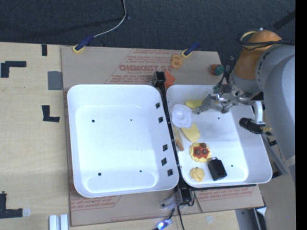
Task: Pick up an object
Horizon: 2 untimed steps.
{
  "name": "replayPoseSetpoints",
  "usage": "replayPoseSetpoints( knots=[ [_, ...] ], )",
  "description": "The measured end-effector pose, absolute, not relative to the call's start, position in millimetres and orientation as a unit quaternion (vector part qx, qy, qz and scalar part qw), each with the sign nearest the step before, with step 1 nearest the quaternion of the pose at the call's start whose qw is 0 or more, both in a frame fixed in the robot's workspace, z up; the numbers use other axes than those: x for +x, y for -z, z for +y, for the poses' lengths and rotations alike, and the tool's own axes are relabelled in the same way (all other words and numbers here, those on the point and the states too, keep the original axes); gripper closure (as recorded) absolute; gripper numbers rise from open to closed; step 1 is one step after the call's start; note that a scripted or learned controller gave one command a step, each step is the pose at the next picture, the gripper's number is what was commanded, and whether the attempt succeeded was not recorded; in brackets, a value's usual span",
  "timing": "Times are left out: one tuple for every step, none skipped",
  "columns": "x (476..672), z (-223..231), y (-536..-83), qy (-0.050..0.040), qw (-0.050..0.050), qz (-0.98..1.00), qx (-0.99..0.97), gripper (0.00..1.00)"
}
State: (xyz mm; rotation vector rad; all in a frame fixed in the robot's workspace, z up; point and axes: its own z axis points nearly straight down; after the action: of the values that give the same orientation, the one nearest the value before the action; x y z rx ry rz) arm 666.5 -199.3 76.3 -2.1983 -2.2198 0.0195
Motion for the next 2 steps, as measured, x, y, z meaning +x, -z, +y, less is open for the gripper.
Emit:
replayPoseSetpoints(
  knots=[
    [668.1,-123.6,-82.3,-0.0029,0.003,-0.711,-0.704,0.0],
    [666.7,-124.5,-88.6,-0.0061,0.007,-0.711,-0.703,1.0]
  ],
)
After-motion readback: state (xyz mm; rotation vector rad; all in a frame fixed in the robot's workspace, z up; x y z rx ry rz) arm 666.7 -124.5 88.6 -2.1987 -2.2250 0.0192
